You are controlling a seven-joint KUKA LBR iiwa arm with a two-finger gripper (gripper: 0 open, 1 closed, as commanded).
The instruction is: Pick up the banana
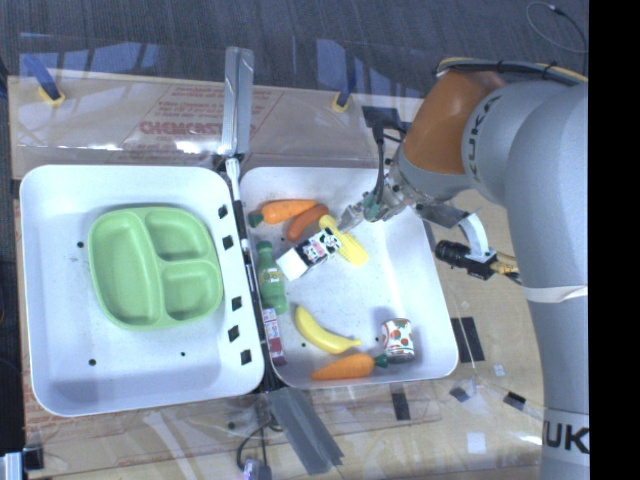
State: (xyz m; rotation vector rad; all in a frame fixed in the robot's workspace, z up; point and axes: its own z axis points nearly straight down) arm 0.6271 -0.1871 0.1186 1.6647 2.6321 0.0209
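You are looking down on 2 white bins set side by side on the desk. In the left bin you have a green sectioned tray, lying flat toward that bin's middle. In the right bin the banana lies on the floor toward the near edge, curved, with an orange carrot just beside it on the near side and a small patterned can just to its right. Along the right bin's left wall you can see a green bottle lying lengthwise. Toward the far side of that bin, 2 more carrots lie close together, and next to them a small white carton with black markings rests against a second yellow piece. The arm comes in from the right, its orange band sitting above the wrist, and the jaws are down near the far right part of the right bin, close to the yellow piece and the carton and well apart from the banana. You cannot tell from this view how wide the jaws stand, and nothing can be made out between them. The banana is untouched on the bin floor.
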